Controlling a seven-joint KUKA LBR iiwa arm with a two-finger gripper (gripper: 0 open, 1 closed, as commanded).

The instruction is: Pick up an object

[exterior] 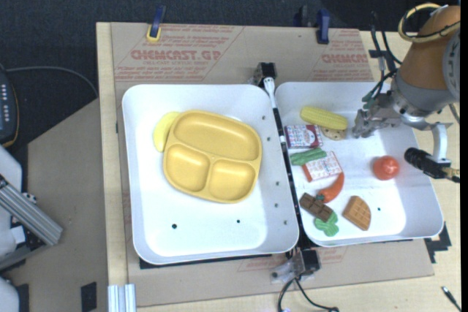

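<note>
The gripper (363,122) is seen over the right bin (423,219), its state undeterminable; a corn cob (322,117) lies at nine o'clock, a tomato (385,167) at five.

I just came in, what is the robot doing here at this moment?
A grey robot arm with an orange band reaches in from the right, and its gripper hovers over the right white bin, next to a yellow toy corn cob. A red tomato-like ball and other toy foods lie untouched. The left white bin holds a yellow divided plastic plate.
</note>
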